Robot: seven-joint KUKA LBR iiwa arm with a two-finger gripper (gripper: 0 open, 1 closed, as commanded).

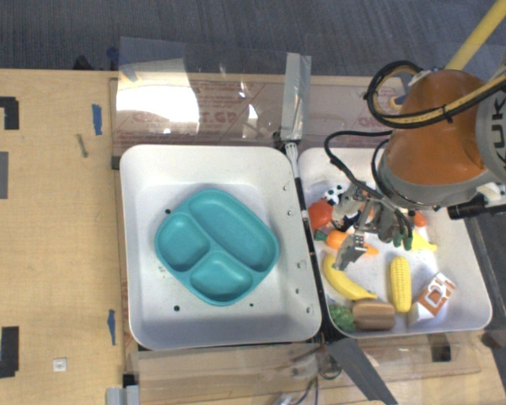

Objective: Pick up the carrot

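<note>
The carrot (338,240) is a small orange piece in the right bin (472,298), near its left wall. It is partly hidden under my gripper (352,250). The gripper reaches down and to the left from the orange wrist band (430,133) and sits right over the carrot. Orange shows on both sides of the gripper tip. Whether the carrot is gripped is unclear.
Around the carrot lie a red tomato (320,215), a banana (346,281), a corn cob (400,282), a brown bread piece (373,314), a green item (342,315) and an orange-white box (436,294). The left bin (143,175) holds a teal divided plate (217,245).
</note>
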